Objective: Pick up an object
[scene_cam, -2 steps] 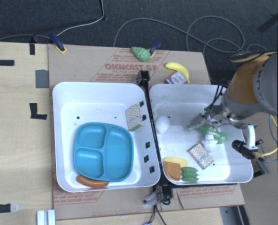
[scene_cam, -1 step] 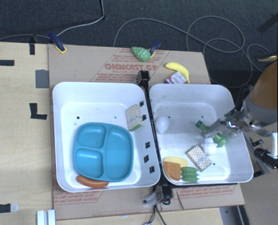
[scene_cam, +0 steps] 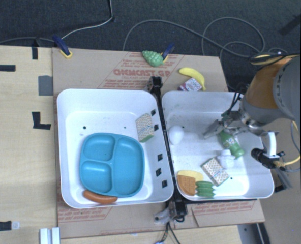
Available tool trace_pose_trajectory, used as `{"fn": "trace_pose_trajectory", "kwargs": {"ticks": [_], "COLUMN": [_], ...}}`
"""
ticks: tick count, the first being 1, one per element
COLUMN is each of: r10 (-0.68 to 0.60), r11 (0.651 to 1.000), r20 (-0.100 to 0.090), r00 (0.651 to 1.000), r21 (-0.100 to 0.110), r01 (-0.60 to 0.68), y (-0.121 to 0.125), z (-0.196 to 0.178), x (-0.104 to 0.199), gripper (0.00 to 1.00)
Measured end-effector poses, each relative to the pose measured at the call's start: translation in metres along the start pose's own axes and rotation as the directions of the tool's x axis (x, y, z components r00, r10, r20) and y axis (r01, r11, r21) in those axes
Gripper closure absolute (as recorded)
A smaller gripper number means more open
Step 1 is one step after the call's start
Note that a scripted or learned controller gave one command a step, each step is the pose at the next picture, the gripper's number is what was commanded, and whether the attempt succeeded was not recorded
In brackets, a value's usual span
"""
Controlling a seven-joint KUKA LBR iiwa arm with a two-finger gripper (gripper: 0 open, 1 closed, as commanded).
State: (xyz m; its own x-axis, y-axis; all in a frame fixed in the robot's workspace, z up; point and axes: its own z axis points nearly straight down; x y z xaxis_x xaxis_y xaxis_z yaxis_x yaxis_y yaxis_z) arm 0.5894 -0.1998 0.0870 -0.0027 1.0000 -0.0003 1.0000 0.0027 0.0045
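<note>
**Right bin, gripper over the green bottle**

Item 1, the gripper (scene_cam: 222, 131): I see it low in the right bin (scene_cam: 191, 103), reaching in from the right under the orange-banded arm (scene_cam: 265, 93). One grey finger points left and slightly down toward the bin floor. I cannot make out the second finger clearly, so I cannot tell how wide the gripper stands, nor whether anything sits between the fingers.

Item 2, the green bottle (scene_cam: 232, 144): I take this as the target, being the nearest thing. It lies on the bin floor just below and a little right of the fingertip, touching or all but touching the gripper body. Its long axis runs from upper left to lower right, roughly across the line of the visible finger.

Item 3, the patterned packet (scene_cam: 215, 170): near the bottle, lower left, apart from it.

Item 4, the bread roll (scene_cam: 187, 183) and the green pod (scene_cam: 205, 188) beside it: front of the right bin, well apart from the gripper.

Item 5, the white ball (scene_cam: 176, 134): left side of the right bin, well apart.

Item 6, the left bin (scene_cam: 69, 136): holds the blue tray (scene_cam: 111, 164), the sausage (scene_cam: 99, 197) and the sponge (scene_cam: 146, 127).

My judgement: the grasp turns on the bottle lying slightly down-right of the fingers; they would need to straddle its narrow width.
</note>
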Motion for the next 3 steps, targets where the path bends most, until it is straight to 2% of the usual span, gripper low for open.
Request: {"fn": "trace_pose_trajectory", "kwargs": {"ticks": [1,2,3], "r10": [0.000,0.000,0.000], "r11": [1.000,1.000,1.000], "r20": [0.003,0.000,-0.001], "r00": [1.000,1.000,1.000], "r21": [-0.004,0.002,0.003], "r01": [0.000,0.000,0.000], "y": [0.001,-0.010,0.002], "z": [-0.010,0.001,-0.098], "x": [-0.001,0.060,0.118], "gripper": [1.00,1.00,1.00]}}
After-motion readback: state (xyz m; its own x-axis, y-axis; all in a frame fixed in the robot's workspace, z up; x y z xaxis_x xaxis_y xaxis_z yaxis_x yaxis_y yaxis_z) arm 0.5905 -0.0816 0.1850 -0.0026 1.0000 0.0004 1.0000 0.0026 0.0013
